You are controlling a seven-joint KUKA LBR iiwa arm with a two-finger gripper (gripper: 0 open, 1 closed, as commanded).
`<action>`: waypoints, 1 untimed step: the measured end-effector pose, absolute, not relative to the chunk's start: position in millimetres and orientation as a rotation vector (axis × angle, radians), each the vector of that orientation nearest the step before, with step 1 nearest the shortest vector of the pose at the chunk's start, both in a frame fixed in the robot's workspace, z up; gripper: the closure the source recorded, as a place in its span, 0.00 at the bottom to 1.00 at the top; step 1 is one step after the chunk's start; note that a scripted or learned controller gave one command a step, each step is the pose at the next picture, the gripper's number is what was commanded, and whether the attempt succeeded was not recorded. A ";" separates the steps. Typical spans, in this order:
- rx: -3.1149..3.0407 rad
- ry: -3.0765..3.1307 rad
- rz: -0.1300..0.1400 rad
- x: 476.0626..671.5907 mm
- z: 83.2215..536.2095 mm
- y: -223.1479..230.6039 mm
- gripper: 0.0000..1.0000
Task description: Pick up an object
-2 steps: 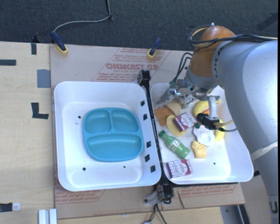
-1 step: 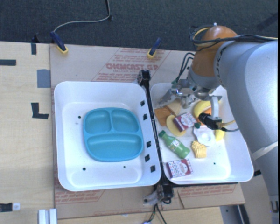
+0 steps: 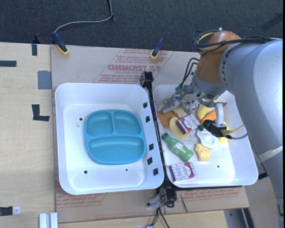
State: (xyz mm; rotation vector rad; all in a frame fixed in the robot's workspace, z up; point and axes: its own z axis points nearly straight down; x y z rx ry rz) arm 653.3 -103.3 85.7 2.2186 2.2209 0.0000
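Grey metal of the arm (image 3: 256, 84) fills the right side, its orange band (image 3: 211, 63) sitting above the wrist as it reaches down over the far end of the right bin (image 3: 242, 167). The surface (image 3: 19, 141) is pale wood with a cardboard sheet under both bins. The left bin (image 3: 69, 127) holds a light blue divided plate (image 3: 116, 136) lying flat near its middle. The right bin holds a clutter of small things: a green bottle (image 3: 177, 146) lying tilted near the bin's left wall, a dark red packet (image 3: 182, 171) near the front edge, a second red-and-white packet (image 3: 188, 123) just beside a yellow rounded piece (image 3: 176, 128), a small yellow ridged toy (image 3: 202, 152), a white piece (image 3: 208, 139), and an orange-yellow fruit-like item (image 3: 205, 113) toward the far end. The gripper (image 3: 185, 99) hangs low over the far-left part of this pile, close to the objects; whether the jaws are apart or together cannot be told, and nothing is clearly seen held between them.
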 end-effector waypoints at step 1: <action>2.219 2.222 0.001 668.7 85.2 -98.8 0.00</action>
